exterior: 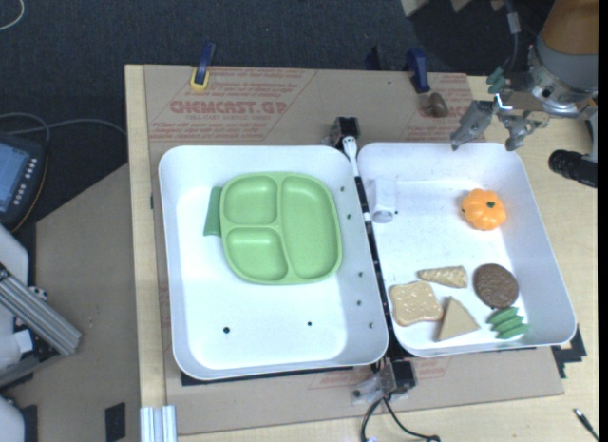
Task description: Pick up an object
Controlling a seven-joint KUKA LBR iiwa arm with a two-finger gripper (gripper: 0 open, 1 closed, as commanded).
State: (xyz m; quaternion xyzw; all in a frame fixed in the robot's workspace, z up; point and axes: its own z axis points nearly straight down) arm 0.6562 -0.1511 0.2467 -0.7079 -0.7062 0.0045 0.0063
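Observation:
The right bin [418, 172] holds an orange toy pumpkin [484, 209], a brown round cookie [496, 285], a slice of toast [415, 302], a cracker [444, 277], a tan wedge [457, 320] and a green pea pod [506, 322]. My gripper [492, 130] hangs above the far right corner of that bin, up and to the right of the pumpkin. Its fingers [468, 129] are spread open with nothing between them.
The left bin [190, 317] holds a green divided plate [281, 227]. A small clear cup [383, 214] lies by the divider in the right bin. Clamps [200, 71] sit on the cardboard's far edge. Food pieces cluster in the right bin's near corner.

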